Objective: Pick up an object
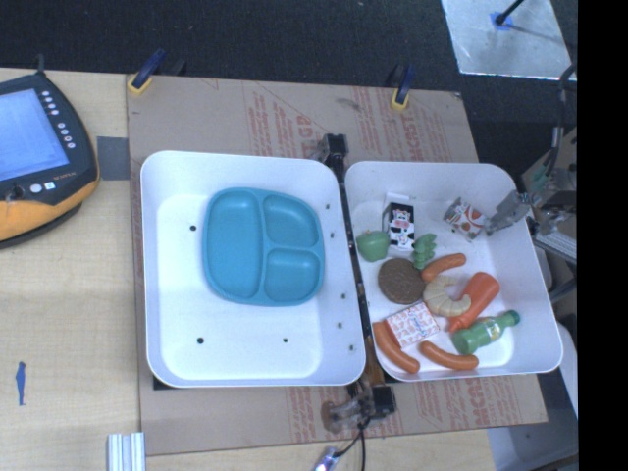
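Toy food (pixel 439 292) lies heaped in the right bin (pixel 524 340), none of it lifted yet: a small milk carton (pixel 399 223), a brown cookie (pixel 400 280), an orange carrot (pixel 478 295), a green bottle (pixel 483 333), sausages (pixel 447 356) and a crumpled wrapper (pixel 465 218) near the far right corner. Just beside that wrapper, at the bin's right rim, sits the pincer (pixel 511 211); whether it is spread or pressed together I cannot tell, and nothing is visibly pinched in it. By my reading this is the approach step. Next it must settle over one piece standing apart from its neighbours, the wrapper being nearest. In the left bin (pixel 167 263) rests a blue divided plate (pixel 263 246); a tablet (pixel 37 160) sits at the worktop's left end.
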Robot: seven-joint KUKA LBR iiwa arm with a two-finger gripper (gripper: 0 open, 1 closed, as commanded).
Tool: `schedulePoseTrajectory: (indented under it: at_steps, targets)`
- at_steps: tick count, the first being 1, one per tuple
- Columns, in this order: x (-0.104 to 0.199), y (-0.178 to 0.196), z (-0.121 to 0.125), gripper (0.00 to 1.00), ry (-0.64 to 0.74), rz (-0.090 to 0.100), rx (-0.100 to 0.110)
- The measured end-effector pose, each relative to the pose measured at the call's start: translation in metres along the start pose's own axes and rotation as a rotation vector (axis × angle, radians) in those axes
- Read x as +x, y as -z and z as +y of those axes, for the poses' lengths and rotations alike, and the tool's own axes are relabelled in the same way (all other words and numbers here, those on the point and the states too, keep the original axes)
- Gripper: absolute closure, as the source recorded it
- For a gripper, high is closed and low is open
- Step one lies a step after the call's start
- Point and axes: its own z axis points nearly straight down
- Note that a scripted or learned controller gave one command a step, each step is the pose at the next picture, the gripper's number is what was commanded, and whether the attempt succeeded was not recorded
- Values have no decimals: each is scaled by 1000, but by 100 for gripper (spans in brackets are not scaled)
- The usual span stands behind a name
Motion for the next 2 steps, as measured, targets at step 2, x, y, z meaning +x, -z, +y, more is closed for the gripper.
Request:
schedulePoseTrajectory:
  at_steps: [2]
  targets:
    - [6,-152,96,0,0,1,-2]
